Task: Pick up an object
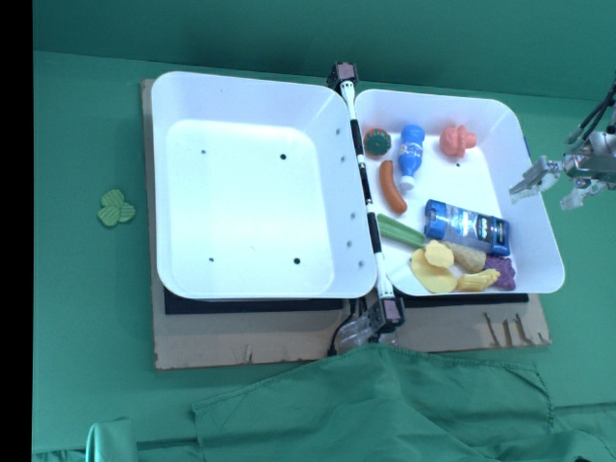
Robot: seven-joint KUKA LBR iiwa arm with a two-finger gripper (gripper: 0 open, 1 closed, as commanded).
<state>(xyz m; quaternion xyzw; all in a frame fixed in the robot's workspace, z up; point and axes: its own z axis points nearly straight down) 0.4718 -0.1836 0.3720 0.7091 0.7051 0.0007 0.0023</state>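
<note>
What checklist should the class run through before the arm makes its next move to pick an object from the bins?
1. Objects available: ok; the right bin holds a blue bottle, a sausage and other toys.
2. Claw above a target: not ok; it sits beyond the bin's right rim.
3. Claw carrying anything: ok; nothing between its fingers.
4. Easy single target: ok; the orange toy lies apart from the rest.
5. Near-corner pile: not ok; the dark blue container touches the yellow pieces.
</note>
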